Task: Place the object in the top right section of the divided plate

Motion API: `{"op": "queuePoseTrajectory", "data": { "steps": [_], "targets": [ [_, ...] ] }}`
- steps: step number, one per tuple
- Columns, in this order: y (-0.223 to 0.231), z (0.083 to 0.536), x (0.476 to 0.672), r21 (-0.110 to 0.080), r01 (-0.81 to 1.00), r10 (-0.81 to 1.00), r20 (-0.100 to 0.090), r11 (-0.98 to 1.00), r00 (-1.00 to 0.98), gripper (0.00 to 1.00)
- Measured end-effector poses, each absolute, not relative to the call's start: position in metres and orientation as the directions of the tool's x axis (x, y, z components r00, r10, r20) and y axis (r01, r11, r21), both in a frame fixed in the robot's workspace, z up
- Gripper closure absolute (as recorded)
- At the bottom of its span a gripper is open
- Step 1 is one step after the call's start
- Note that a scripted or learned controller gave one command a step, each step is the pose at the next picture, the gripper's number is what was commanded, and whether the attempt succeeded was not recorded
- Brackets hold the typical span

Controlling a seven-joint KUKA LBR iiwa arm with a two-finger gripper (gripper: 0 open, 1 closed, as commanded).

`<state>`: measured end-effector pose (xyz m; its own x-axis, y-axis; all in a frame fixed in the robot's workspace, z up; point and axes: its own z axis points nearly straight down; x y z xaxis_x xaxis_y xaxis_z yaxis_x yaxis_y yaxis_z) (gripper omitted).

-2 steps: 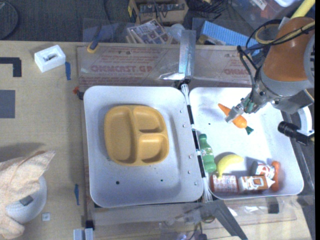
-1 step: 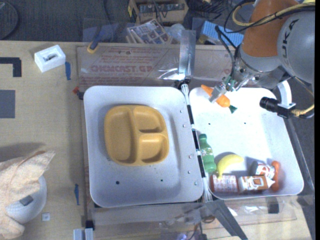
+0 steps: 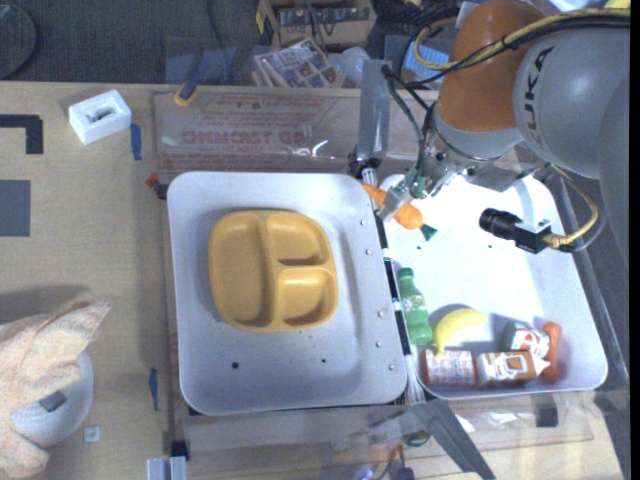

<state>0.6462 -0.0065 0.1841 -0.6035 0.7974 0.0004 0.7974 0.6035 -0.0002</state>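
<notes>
At the upper left corner of the right bin (image 3: 560, 298), the gripper (image 3: 420, 190) hangs low beside the wall between the two bins, with a small orange carrot-like object (image 3: 400, 213) right at its tip. The object appears to sit between the fingers, but the view is too small to tell whether they are clamped on it or merely touching it, so their state cannot be told. The yellow divided plate (image 3: 272, 268) lies in the middle of the left bin (image 3: 200, 368), well apart from the gripper and with nothing in its sections. Its top right section faces the arm's side, which would make for a short carry over the wall. The task looks barely begun. In the right bin's lower part lie a green bottle (image 3: 412, 303), a yellow fruit (image 3: 458, 325) and a red and white carton (image 3: 490, 366), clustered away from the gripper, probably leaving the pick unobstructed.
</notes>
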Motion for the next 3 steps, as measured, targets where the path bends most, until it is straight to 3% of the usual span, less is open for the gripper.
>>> {"op": "queuePoseTrajectory", "data": {
  "steps": [1, 2, 3],
  "targets": [
    [0.059, 0.192, 0.649, 0.003, 0.851, 0.851, -0.002, 0.526, -0.526, 1.0],
    [0.112, 0.154, 0.643, -0.004, 0.982, 0.982, 0.0, 0.19, -0.19, 1.0],
    [0.113, 0.154, 0.643, -0.004, 0.982, 0.982, 0.0, 0.19, -0.19, 0.0]
  ]
}}
